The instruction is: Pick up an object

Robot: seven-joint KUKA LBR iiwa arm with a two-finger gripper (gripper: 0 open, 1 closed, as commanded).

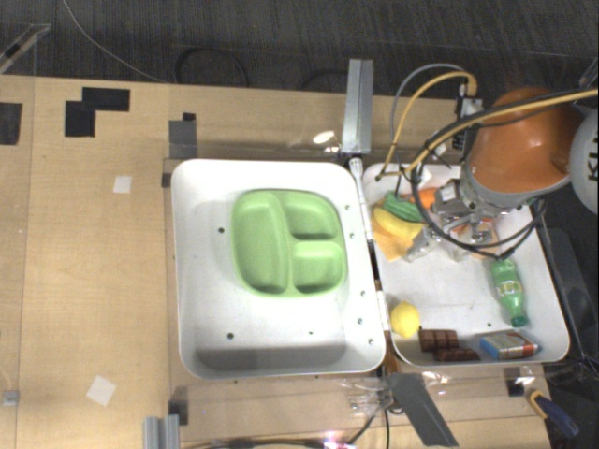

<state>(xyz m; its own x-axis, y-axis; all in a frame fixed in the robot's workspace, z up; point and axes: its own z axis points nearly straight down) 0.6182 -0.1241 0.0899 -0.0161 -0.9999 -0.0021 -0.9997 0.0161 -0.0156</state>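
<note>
Near edge of right bin: you see a brown chocolate-like block (445, 342) and a small blue and grey box (506, 346) side by side along the near wall, with a round yellow lemon-like ball (405, 319) in the near left corner.
Right bin: your shallow white bin on the right (447, 293) holds all the loose items.
Green bottle: you find a small green plastic bottle (506, 290) lying on the bin floor toward the right wall, neck pointing away from you, apart from the box below it.
Yellow item: a yellow banana-shaped toy (394, 231) lies at the far left of that bin, with a green piece (404, 208) and an orange piece (427, 197) just behind it.
Arm: your grey arm with the orange band (518, 152) reaches in from the right over the far part of the right bin.
Gripper: you see the two-finger gripper (433, 235) low, just beside the yellow toy; wrist and cables hide the fingers, so you cannot tell their opening.
Left bin: your shallow white bin on the left (201, 251) carries a light green divided plastic tray (285, 241) at its middle.
</note>
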